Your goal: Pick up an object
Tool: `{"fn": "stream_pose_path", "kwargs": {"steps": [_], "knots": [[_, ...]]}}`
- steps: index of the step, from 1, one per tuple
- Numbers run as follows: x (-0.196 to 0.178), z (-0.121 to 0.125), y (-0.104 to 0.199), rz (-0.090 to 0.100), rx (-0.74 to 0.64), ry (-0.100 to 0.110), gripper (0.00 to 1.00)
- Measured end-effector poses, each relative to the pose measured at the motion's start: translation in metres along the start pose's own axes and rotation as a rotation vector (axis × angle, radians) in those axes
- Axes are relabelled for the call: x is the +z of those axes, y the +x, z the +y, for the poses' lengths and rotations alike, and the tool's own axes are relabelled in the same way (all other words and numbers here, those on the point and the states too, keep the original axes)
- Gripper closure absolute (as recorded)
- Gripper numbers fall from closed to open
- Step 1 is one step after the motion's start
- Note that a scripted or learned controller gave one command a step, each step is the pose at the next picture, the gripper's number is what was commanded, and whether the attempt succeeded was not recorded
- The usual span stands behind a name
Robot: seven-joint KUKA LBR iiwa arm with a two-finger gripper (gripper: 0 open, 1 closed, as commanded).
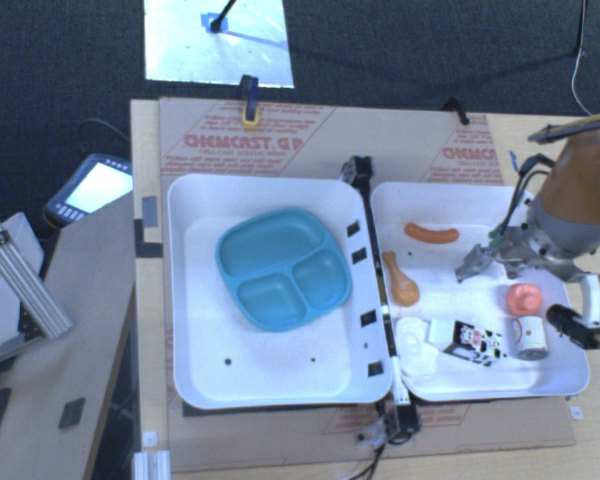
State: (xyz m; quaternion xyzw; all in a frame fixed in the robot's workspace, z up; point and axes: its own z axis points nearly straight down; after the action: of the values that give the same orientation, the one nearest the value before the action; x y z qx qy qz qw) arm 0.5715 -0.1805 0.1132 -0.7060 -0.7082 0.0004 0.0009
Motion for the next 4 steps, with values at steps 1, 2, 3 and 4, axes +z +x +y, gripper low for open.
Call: {"fn": "stream_pose_path", "kwargs": {"steps": [1,2,3,4], "knots": [[-0.014,0.002,-0.001,-0.002,0.001,-0.006,1.0],[-0.065,0.0,-0.011,-0.003,0.004,-0.008,1.0],[-0.108,0.002,-0.011,-0.003,-0.001,-0.008,1.0],[-0.117,0.022,0.037,0.001,-0.006,-0.005,1.0]]}}
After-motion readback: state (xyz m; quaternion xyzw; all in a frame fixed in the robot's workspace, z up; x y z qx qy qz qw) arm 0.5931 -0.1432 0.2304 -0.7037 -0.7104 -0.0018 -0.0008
